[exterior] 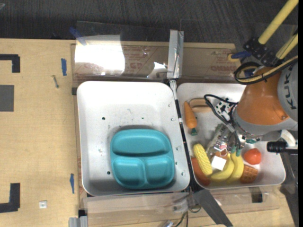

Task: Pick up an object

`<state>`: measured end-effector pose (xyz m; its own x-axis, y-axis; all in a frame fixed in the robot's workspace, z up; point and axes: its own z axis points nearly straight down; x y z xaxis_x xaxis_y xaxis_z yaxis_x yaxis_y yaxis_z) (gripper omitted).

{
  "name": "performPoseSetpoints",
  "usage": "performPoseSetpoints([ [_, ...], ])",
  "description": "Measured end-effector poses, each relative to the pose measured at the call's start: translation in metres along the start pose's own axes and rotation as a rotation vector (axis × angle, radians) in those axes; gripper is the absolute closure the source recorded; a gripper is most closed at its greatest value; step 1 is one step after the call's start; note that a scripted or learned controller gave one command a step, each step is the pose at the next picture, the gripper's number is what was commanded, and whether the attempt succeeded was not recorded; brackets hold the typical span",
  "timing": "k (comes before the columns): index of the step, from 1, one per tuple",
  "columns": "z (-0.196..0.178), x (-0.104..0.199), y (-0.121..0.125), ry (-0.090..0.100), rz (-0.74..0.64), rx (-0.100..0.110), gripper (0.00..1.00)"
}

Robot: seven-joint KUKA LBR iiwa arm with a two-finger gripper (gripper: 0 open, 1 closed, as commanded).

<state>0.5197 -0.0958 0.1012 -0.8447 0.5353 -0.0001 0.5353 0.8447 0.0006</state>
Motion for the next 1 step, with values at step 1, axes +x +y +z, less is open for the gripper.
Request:
performPoseSetpoints([
  [1, -0.1613, 0.0334, -0.0059, -0.008, 0.261, -0.004, 1.0],
])
